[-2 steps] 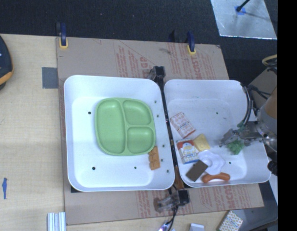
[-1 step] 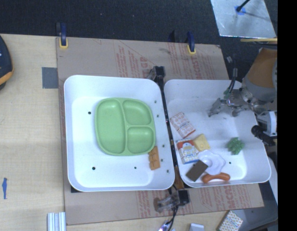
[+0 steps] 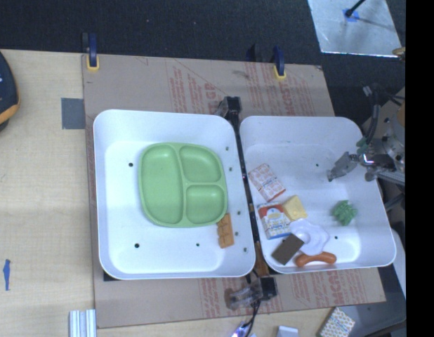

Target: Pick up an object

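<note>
My gripper [image 3: 352, 175] hangs over the right part of the right bin [image 3: 301, 135], reaching in from the right edge. It is open, with nothing between its fingers. A small green broccoli-like piece [image 3: 344, 212] lies just below it on the bin floor. Further left in that bin are a red-and-white packet [image 3: 266, 181], a yellow block [image 3: 295, 207], a red carton [image 3: 275, 222], a white piece [image 3: 312, 234], a brown block [image 3: 287, 249] and an orange carrot-like piece [image 3: 316, 260].
The left bin [image 3: 119, 244] holds a green divided plate [image 3: 182, 184] and an orange wafer-like piece [image 3: 225, 230] near its lower right corner. Clamps sit between the bins at back [image 3: 231, 106] and front [image 3: 253, 290]. A yellow device [image 3: 1, 90] rests far left.
</note>
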### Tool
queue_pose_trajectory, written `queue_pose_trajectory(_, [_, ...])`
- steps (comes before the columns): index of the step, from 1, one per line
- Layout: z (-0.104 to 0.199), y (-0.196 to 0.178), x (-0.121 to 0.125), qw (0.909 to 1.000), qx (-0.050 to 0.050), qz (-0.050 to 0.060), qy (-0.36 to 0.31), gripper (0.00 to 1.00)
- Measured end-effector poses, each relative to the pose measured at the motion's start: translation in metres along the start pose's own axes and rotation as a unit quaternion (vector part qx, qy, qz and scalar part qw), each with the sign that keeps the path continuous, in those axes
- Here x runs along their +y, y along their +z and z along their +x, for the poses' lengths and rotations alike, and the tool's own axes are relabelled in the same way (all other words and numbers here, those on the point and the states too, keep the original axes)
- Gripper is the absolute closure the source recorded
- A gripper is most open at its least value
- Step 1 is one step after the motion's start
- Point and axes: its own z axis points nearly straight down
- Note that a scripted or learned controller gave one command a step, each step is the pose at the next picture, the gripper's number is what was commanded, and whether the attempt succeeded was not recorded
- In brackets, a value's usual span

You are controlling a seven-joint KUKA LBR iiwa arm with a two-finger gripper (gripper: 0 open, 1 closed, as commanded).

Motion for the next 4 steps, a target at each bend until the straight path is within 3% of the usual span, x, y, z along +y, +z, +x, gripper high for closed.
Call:
queue_pose_trajectory(1, [0.001, 0.090, -0.038, 1.0000, 0.001, 0.005, -0.001, 0.00])
queue_pose_trajectory(2, [-0.001, 0.075, -0.035, 1.0000, 0.000, 0.001, -0.002, 1.00])
queue_pose_trajectory(3, [0.000, 0.075, -0.035, 1.0000, -0.001, 0.002, -0.003, 0.00])
queue_pose_trajectory(4, [0.017, 0.068, -0.080, 1.0000, 0.001, 0.003, -0.001, 0.00])
